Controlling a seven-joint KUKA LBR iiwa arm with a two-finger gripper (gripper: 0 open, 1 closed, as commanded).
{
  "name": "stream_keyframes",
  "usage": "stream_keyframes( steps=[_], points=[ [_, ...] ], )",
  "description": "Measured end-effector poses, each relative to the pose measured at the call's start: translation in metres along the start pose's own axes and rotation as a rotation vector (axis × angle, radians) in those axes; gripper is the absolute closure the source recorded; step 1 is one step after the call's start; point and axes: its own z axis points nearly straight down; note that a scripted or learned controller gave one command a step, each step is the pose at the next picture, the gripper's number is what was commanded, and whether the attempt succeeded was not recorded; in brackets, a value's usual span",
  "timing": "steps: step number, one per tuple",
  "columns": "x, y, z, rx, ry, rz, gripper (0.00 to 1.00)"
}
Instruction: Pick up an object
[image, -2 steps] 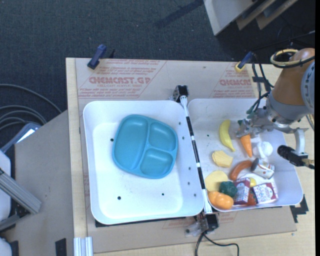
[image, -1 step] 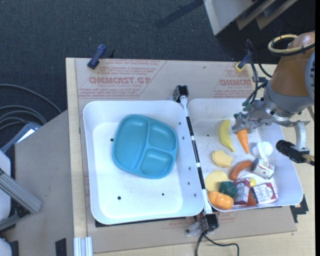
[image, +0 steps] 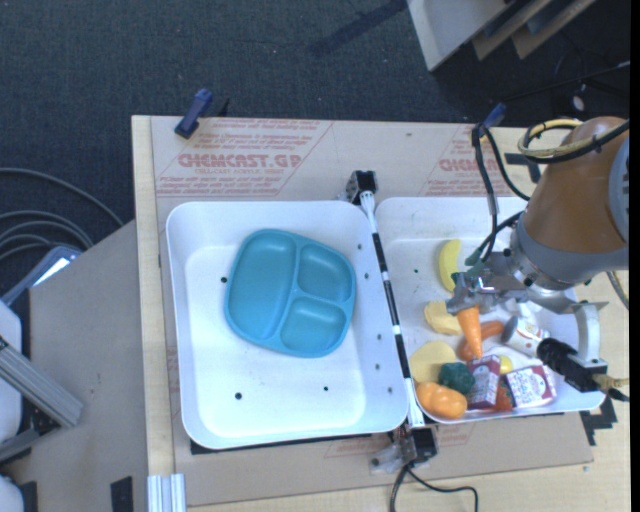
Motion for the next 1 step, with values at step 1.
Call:
stream_keyframes(
  steps=[1],
  points=[
    [0.0587,-0.0268,-0.0255,0.001,0.0,0.0,1.0]
  ],
)
